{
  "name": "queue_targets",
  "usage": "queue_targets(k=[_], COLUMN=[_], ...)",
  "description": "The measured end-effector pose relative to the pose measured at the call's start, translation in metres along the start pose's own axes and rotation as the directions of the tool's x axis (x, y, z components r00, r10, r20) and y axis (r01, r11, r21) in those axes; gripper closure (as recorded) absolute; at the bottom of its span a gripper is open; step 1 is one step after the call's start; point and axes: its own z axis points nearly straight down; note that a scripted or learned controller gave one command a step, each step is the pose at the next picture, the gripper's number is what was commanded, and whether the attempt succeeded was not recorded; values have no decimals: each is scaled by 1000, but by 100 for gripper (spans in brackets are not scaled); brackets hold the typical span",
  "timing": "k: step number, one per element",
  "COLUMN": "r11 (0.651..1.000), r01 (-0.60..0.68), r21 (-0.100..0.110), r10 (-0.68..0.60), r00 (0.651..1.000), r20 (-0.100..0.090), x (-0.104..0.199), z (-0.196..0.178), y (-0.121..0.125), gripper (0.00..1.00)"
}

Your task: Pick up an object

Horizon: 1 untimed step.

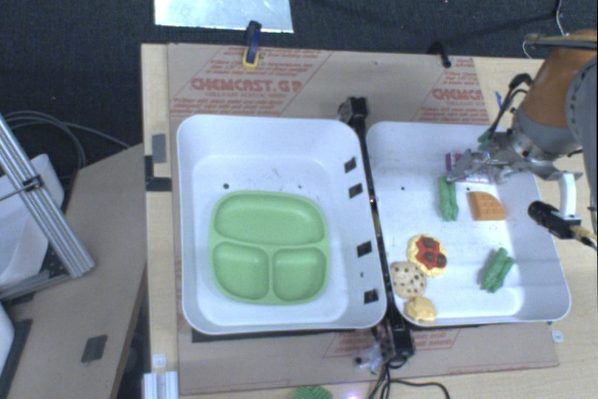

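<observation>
Gripper [458, 169] low in right bin [542, 299], finger state impossible to tell. Nearest target: green bean-like toy [448, 198] just at 6 o'clock, orange cracker [486, 206] beside it. Better to descend straight over the bean (not between both).

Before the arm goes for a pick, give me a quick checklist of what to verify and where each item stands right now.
1. Pincer over the right bin: ok, it sits near the bin's upper part.
2. Pincer free of any load: cannot tell, its tip is too blurred.
3. Nearest target: ok, the upper green piece lies just below the pincer, with the orange cracker beside it.
4. Room around that target: not ok, cracker sits close on its right.
5. Other candidates: ok, the second green piece lies apart; the pizza slice and two cookies cluster together.
6. Green divided plate in the left bin: ok, out of the way.
</observation>
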Motion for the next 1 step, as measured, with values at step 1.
queue_targets(k=[1], r11=[1000], r01=[10], r21=[1], r10=[-10], r00=[1000], r20=[0], x=[4], z=[-12], y=[1], gripper=[100])
